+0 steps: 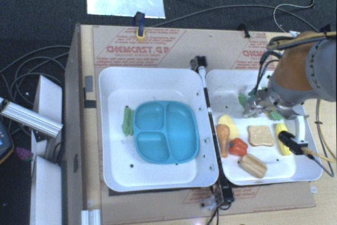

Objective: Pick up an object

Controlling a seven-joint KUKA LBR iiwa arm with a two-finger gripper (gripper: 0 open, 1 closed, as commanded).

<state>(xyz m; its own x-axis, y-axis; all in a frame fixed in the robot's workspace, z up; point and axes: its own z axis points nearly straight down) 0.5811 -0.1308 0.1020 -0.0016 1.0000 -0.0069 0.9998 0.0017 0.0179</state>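
End effector (255, 106) low in the right bin (226, 93), beside a green toy (243, 98).
Its opening cannot be told; sitting off-centre, it may nudge the toy aside and grasp nothing.

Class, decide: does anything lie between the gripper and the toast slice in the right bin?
Nothing visible does. Bare floor of the right bin separates the gripper from the toast slice; the green toy piece lies beside the gripper, off that path.

One fixed cam above the counter (158, 45), angled down, mid-distance; both bins centre-frame, arm (308, 68) at right edge.
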